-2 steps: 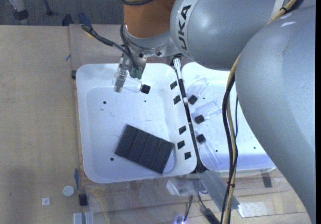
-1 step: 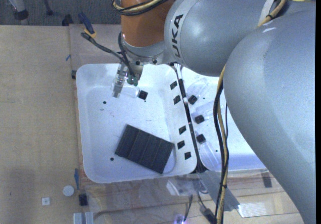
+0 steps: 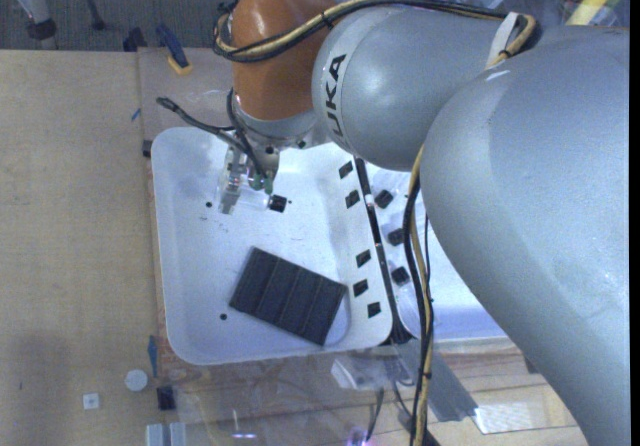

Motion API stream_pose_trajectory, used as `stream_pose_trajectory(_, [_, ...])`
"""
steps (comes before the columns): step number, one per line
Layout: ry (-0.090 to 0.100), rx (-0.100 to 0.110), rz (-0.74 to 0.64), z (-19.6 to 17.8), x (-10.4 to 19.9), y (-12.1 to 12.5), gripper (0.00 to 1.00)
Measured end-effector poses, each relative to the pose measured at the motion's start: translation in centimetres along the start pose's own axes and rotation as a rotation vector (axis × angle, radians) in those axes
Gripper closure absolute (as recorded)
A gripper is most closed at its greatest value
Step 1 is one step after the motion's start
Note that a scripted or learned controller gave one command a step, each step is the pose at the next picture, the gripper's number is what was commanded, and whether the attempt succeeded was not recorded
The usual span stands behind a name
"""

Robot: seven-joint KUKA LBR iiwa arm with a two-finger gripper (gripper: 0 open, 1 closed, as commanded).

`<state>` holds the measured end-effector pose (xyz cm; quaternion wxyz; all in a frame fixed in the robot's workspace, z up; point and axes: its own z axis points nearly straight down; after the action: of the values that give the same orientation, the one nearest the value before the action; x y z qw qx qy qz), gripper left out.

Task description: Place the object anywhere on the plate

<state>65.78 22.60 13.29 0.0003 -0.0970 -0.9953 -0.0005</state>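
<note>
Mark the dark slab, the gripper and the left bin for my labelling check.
slab [image 3: 288, 295], camera view, middle of its ribbed top.
gripper [image 3: 233, 196], camera view, tip above the bin floor.
bin [image 3: 180, 234], camera view, bare floor left of the slab.

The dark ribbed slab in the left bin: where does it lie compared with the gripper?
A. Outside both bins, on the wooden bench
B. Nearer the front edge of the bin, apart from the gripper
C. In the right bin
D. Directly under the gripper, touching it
B. The dark slab lies flat toward the front of the left bin, while the gripper hangs apart from it, farther back.
</note>
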Motion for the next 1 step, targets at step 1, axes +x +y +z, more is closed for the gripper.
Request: stream_pose_trajectory(1, [-0.005,-0.002,-0.046,-10.65,-0.27,0.15,1.0])
